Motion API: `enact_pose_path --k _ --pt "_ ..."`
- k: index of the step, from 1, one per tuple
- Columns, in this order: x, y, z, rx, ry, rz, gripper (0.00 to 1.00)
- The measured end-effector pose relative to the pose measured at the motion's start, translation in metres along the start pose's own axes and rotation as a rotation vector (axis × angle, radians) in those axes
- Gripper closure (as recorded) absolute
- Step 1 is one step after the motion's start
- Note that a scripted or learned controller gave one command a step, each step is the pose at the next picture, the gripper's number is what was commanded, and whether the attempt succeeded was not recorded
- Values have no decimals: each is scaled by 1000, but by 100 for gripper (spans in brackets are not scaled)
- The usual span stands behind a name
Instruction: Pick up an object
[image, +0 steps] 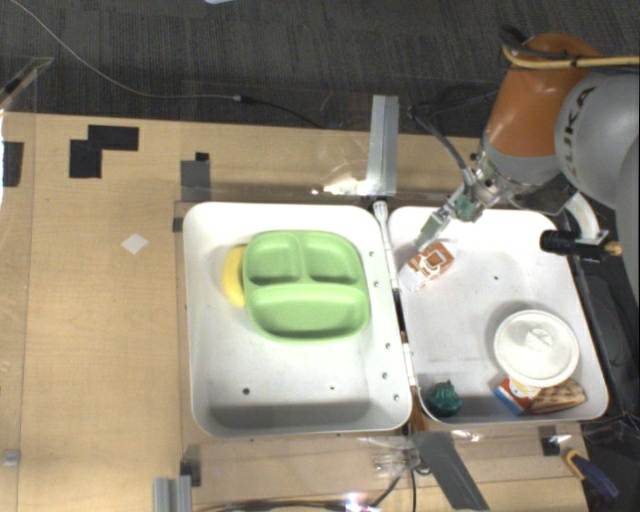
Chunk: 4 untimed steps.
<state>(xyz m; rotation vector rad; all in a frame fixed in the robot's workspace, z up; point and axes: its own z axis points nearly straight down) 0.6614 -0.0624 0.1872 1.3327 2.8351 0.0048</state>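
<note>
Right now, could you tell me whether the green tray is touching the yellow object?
Touching: the camera view shows the green tray overlapping the yellow object, which pokes out from under its left edge.

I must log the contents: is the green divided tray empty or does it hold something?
Empty. The green divided tray in the left bin shows three bare compartments; a yellow object lies beside it, partly under its left edge.

Bright even overhead light, soft shadows, glare on white bins (300, 410), slightly soft focus

robot lab — wooden bench (90, 330), two white bins (300, 410), cables, metal brackets
</note>
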Motion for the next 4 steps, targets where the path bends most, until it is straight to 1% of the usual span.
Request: enact_pose_path --k 1,2,3,4 --pt "-10 -24 70 -19 -15 39 0" --pt "-20 -19 78 -24 -12 101 0" --pt "-31 -11 78 3 10 65 0" --pt "-34 -21 79 -16 8 20 0"
